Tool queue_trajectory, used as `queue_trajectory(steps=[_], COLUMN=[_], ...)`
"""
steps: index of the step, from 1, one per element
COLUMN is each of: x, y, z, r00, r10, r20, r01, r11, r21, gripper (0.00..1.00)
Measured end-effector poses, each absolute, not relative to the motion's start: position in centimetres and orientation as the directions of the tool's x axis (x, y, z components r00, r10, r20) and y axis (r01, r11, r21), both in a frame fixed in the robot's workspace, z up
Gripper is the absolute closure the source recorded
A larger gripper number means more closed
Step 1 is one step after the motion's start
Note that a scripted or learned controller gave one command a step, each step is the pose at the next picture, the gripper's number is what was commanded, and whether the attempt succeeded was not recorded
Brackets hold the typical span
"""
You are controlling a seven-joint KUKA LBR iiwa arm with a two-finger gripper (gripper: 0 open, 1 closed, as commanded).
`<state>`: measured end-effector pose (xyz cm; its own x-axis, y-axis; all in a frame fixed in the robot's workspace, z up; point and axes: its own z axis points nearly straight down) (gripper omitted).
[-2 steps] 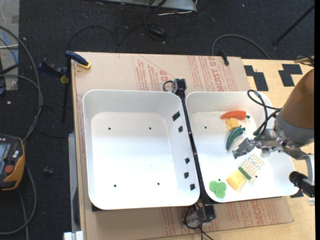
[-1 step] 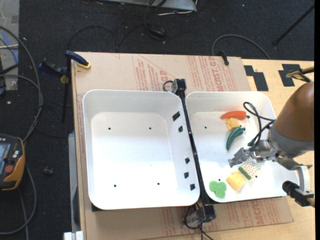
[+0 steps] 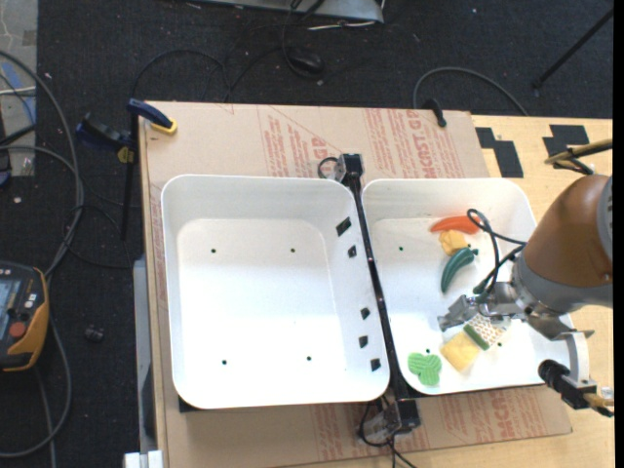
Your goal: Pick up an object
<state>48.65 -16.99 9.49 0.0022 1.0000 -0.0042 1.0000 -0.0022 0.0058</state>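
Note:
My gripper (image 3: pixel 472 318) is low in the right bin (image 3: pixel 409 201), reaching in from the right under the grey and orange arm (image 3: pixel 575 247). Just beneath it lie a small green and white object (image 3: pixel 480 336) and a pale yellow block (image 3: pixel 458 355); whether either is touched I cannot tell. A bright green leaf-shaped piece (image 3: pixel 424 366) sits at the bin's front edge. Further back lie a dark green pepper (image 3: pixel 456 267), a small yellow piece (image 3: pixel 453 242) and an orange piece (image 3: pixel 452 224).
The left bin (image 3: pixel 185 203) stands beside the right one, split from it by a black divider rail (image 3: pixel 369 281). Black cables (image 3: pixel 492 247) loop off the wrist over the right bin. Both bins rest on a cardboard sheet (image 3: pixel 292 135).

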Motion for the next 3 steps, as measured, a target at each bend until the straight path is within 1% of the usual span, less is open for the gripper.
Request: queue_trajectory(steps=[1, 2, 3], x=[48.8, 49.4, 49.7], y=[-17.0, -17.9, -16.9], z=[10.7, 16.1, 21.1], r00=[0.002, 0.0, -0.001], r10=[1.0, 1.0, 1.0], r20=[-0.005, -0.001, -0.001], r01=[1.0, 1.0, 1.0], r11=[-0.002, 0.0, 0.001], r21=[0.011, 0.004, 0.004], gripper=[1.0, 1.0, 1.0])
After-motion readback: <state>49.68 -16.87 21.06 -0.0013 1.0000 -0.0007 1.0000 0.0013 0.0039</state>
